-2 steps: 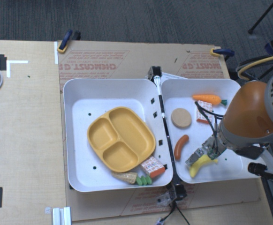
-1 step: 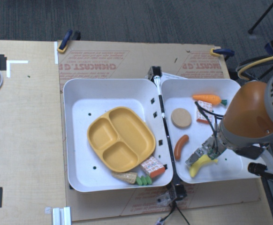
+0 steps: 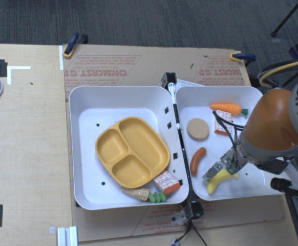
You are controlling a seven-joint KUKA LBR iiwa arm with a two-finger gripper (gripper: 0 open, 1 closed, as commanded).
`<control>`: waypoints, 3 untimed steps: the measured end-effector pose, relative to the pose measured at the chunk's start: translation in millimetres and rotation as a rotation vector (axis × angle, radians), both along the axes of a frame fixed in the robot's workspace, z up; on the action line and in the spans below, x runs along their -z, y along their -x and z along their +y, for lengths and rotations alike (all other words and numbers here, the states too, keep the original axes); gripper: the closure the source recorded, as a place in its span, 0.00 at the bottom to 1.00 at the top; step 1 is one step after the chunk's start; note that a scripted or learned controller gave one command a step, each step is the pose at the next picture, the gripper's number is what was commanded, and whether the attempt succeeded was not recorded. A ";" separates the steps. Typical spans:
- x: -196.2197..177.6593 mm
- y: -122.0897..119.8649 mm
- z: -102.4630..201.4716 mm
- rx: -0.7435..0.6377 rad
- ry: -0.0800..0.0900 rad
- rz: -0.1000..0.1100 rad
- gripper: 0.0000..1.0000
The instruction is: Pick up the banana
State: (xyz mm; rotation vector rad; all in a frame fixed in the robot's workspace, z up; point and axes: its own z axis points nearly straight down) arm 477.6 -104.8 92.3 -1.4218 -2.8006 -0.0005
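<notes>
Two shallow white bins sit side by side on a pale wooden table (image 3: 26,152), resting on a sheet of printed cardboard (image 3: 154,65) held at its upper corners by blue and yellow clamps (image 3: 73,42). Dark grey carpet (image 3: 149,9) fills the top of the frame, and black tape marks and a white ring lie at the far left of the table.

The left bin (image 3: 82,111) holds a yellow three-part plate (image 3: 132,151) in its middle; below the plate, against the lower wall, lie a small red and white packet (image 3: 167,182), a tan wedge (image 3: 137,193) and a green piece (image 3: 158,197). The upper part of this bin and its left side are bare white floor.

The right bin (image 3: 190,99) holds a carrot (image 3: 227,108) near its upper right, a round tan cookie (image 3: 198,128) below and left of it, and a red sausage (image 3: 197,160) near the shared wall. The banana (image 3: 218,180) lies in the lower middle of this bin, near the front wall, tilted from lower left to upper right.

From the right of the frame the arm (image 3: 272,122), its orange band bulking over the bin's right half, reaches down so that the hand (image 3: 221,169) sits right at the banana's upper end, touching or just above it. Whether the fingers are spread or pressed together I cannot tell. Open floor shows between sausage and banana
</notes>
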 end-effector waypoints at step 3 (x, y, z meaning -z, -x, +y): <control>-0.5 -0.7 -13.7 -0.941 0.001 -0.004 0.00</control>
